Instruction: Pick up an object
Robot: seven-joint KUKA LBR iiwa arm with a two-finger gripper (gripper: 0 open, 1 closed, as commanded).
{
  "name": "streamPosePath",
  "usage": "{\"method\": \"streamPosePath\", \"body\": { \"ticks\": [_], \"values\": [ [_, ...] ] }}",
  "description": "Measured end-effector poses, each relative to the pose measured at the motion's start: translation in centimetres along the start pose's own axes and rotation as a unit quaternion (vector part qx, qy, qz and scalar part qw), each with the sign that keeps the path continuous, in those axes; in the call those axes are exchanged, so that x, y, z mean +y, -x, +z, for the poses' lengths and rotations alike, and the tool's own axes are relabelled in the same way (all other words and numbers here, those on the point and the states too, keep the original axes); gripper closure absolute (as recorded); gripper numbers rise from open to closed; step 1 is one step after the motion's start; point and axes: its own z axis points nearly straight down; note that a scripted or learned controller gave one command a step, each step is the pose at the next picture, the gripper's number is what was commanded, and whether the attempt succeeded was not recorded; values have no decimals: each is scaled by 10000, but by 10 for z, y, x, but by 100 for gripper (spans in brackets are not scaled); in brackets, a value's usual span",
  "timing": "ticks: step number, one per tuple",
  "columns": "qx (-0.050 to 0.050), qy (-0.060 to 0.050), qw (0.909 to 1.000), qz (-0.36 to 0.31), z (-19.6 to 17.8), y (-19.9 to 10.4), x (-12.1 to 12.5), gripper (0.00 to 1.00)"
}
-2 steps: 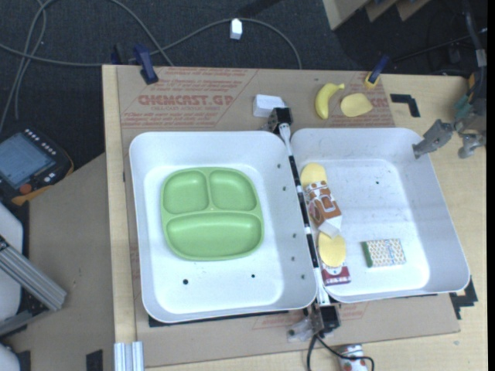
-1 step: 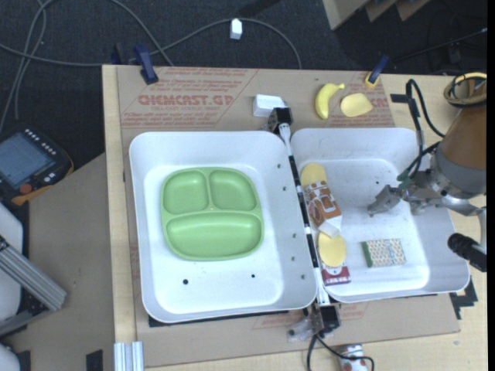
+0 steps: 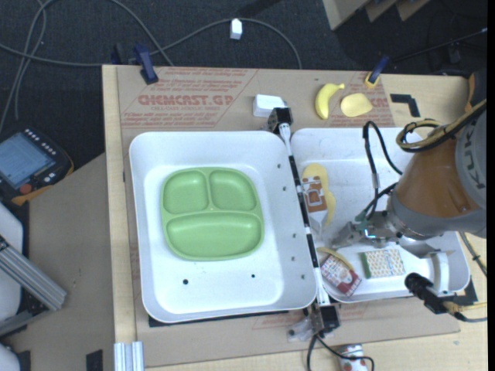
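The right bin (image 3: 340, 141) holds a yellow banana-shaped toy with a brown and white label (image 3: 315, 192) near its left wall. A red and white packet (image 3: 340, 275) lies at the front left, and a green-patterned card (image 3: 383, 263) rests beside it. My gripper (image 3: 360, 232) is low in the right bin, just above and behind the card and the packet, to the right of the yellow toy. The grey wrist and orange band (image 3: 433, 185) hide much of the bin's right side. I see nothing clearly held.
The left bin (image 3: 147, 207) carries a green divided plate (image 3: 211, 213). On the bench behind the right bin lie a yellow banana (image 3: 327, 99) and a yellow lemon-like piece (image 3: 356, 104). A small white box (image 3: 267, 104) sits by the bins' divider. Cables loop near the arm.
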Motion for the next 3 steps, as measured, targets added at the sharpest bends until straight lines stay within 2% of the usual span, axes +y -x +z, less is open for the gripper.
{"method": "streamPosePath", "body": {
  "ticks": [1,2,3],
  "values": [
    [-2,6,10000,0,-1,4,82,0],
    [-3,5,10000,-3,-1,-23,177,0],
    [-3,-8,10000,4,-1,-9,158,0]
  ]
}}
